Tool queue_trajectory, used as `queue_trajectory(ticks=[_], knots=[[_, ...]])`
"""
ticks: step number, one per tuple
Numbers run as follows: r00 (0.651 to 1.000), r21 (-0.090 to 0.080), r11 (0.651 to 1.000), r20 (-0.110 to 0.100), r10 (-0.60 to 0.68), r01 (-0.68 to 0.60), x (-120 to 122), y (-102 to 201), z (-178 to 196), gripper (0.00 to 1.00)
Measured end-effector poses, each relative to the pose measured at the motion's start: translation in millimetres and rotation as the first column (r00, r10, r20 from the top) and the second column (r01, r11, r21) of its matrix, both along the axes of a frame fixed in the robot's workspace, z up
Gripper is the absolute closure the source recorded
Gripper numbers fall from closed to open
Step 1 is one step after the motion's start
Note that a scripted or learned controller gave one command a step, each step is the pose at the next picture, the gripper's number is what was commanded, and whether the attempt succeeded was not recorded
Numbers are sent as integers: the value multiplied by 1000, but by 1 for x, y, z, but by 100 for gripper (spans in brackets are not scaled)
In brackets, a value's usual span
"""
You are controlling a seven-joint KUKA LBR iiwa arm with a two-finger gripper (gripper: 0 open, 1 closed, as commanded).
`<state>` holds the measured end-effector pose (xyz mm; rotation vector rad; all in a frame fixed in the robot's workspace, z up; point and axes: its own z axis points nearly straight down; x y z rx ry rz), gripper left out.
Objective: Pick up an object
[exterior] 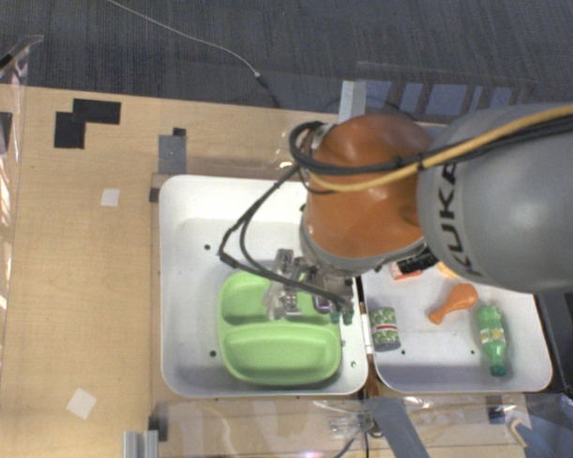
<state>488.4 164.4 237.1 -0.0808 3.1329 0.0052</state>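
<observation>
On the tabletop's left bin (187, 267), a green container (278, 340) lies crosswise beneath the gripper (303, 304), whose grasp cannot be told; a green bottle (491, 338) lies well apart.

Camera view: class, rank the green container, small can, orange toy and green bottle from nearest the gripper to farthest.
From the gripper:
1. Green container, left bin, directly beneath.
2. Small can, right bin's left edge.
3. Orange toy, right bin's middle.
4. Green bottle, far right.

The grey arm (513, 198) reaches in from the right, its orange band (367, 198) sitting above the wrist. The gripper (303, 304) points downward, with black cables looping beside it.
</observation>
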Motion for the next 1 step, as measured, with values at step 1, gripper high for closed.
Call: queue_trajectory(ticks=[1], knots=[[916,-4,916,4,402,-402,21,-2,44,100]])
